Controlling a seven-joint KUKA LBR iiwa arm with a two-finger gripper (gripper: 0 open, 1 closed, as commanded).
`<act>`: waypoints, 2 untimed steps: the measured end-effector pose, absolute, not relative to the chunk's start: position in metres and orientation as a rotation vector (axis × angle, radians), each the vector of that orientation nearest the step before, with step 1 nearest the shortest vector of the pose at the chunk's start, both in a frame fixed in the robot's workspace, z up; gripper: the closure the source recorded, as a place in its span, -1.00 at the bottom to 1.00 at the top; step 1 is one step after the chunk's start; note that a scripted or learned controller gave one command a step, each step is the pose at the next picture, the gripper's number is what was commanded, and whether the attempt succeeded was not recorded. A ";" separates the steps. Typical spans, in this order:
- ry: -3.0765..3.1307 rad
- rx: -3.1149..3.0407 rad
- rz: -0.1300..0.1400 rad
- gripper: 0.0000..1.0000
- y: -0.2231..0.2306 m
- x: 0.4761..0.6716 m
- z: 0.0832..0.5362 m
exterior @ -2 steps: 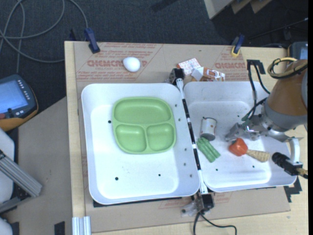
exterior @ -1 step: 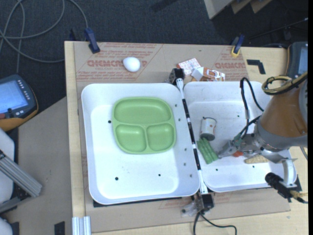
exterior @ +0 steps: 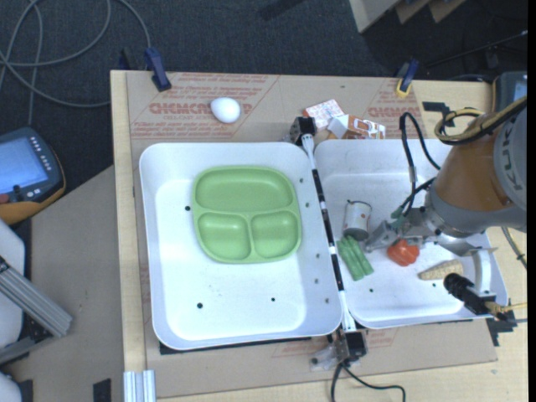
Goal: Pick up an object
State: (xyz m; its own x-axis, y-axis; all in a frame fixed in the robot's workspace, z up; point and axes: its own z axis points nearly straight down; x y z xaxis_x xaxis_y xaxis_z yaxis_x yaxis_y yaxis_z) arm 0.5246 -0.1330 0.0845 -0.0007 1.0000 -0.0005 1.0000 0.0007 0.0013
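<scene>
One small red object [exterior: 404,253] — round, glossy, beside end effector [exterior: 390,234]

The arm [exterior: 494,174] is smooth grey with a broad orange band [exterior: 469,174] above the wrist, black cables [exterior: 410,153] looping alongside it, and a small, blurry claw [exterior: 394,231] that looks metallic grey.

The tabletop [exterior: 126,216] is pale wood. Two white bins rest on it side by side: the right bin [exterior: 368,162] under the pincer [exterior: 392,234], the left bin [exterior: 167,249] beyond it. A white ball [exterior: 224,109] lies well apart, far back-left.
</scene>
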 end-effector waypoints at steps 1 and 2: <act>2.218 2.219 0.004 1.00 -0.133 0.525 0.095; 2.223 2.220 0.001 1.00 -0.060 0.535 0.185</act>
